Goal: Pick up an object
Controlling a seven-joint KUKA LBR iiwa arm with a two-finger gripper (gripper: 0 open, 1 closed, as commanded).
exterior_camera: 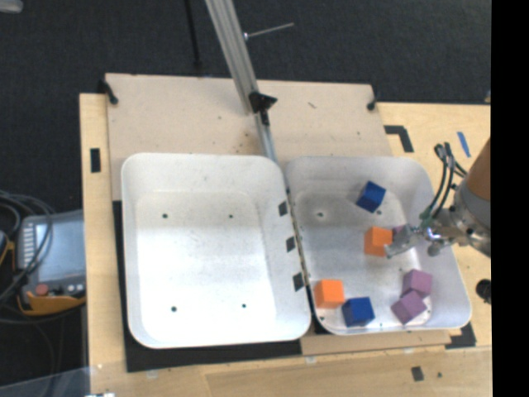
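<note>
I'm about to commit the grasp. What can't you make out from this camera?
- Gripper: too small and blurred to read how its tips stand beside the orange cube.
- Whether it touches that cube: unclear from above.
- Two purple cubes: crowded together, touching or apart can't be told.
- Arm: cut off at the frame's right.

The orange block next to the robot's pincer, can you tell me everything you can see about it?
The orange block is a small cube, plain orange all over, that looks like foam or painted wood. It sits flat on the floor of the right white bin, near the middle of its right half. The pincer is right at its right side; whether they touch is too blurry to tell. A blue cube sits apart from it, farther up.
</note>
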